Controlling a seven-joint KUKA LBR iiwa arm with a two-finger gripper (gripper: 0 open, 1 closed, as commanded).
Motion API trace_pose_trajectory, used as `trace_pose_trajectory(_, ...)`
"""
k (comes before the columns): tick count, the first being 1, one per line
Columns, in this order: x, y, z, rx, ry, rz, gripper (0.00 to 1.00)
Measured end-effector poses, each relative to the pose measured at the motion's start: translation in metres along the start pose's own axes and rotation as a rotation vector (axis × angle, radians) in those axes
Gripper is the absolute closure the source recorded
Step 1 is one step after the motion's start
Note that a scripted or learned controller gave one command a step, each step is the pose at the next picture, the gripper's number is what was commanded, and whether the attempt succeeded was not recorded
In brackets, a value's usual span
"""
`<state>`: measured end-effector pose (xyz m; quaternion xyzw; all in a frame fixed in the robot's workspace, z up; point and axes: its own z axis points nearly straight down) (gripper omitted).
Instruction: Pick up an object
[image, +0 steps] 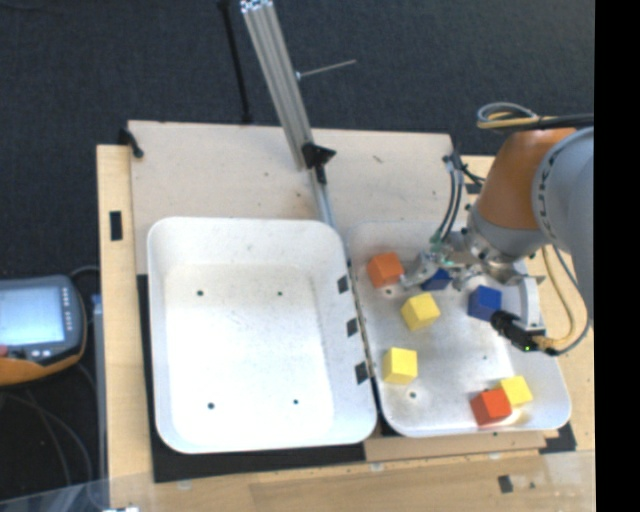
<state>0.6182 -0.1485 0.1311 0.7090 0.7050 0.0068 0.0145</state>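
**Gripper low over the right bin's far edge, among scattered blocks**

Two shallow white bins side by side on the bench (250, 170). Left bin (170, 300) bare white, speckled. Right bin (450, 400) carrying six blocks.

Grey arm (560, 190) with orange band reaching in from the right, wrist bent down over the far part of the right bin. Gripper (445, 268) down near the bin floor, close to the far edge; fingers lost in the clutter of cables and metal parts, so opening impossible to tell. Nothing seen clamped between them.

Orange block (384, 268) near the far-left corner of the right bin, just beside the gripper on its left. Yellow block (420, 311) just in front of the gripper, tilted, apart from the orange one. Blue block (485, 301) toward the bin's right edge, under the wrist, near a black fitting. Second yellow block (400, 364) against the left edge, around the middle of its length. Red block (491, 405) and small yellow block (517, 390) touching each other in the near-right corner.

Slanted aluminium rail (285, 90) running from the top of the view down to the gap between the bins.
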Motion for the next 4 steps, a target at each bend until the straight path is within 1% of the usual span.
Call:
trace_pose_trajectory(1, -0.002, 0.001, -0.011, -0.004, -0.001, 0.005, 1.00)
trace_pose_trajectory(2, -0.002, 0.001, -0.011, -0.003, -0.001, 0.006, 0.00)
trace_pose_trajectory(3, -0.004, 0.002, -0.022, -0.008, -0.003, 0.009, 1.00)
trace_pose_trajectory(4, -0.004, 0.002, -0.021, -0.007, -0.003, 0.009, 0.00)
